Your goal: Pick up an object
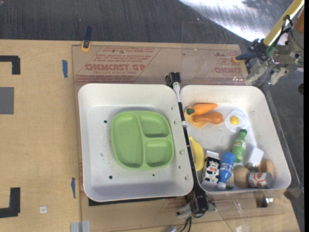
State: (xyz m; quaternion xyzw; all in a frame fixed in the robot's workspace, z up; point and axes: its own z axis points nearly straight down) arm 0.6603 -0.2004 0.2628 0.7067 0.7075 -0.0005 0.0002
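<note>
The right bin [275, 129] holds several toy foods. A carrot [203, 108] lies at its far side above an orange piece [208, 119], with a fried egg [235, 120] to their right. A green bottle [239, 144], a white block [254, 155], a blue bottle [226, 168], a cow-patterned carton [211, 167], a banana [197, 152] and a can [257, 179] crowd its near side. My gripper [268, 74] hangs beyond the bin's far right corner, apart from all the objects and with nothing seen in it.
The left bin [94, 129] carries a green divided plate [143, 139]. A black hinge strip [182, 124] runs between the bins. Cardboard [116, 64] and a clear sheet lie behind them. A blue and yellow clamp [87, 38] sits at the far left.
</note>
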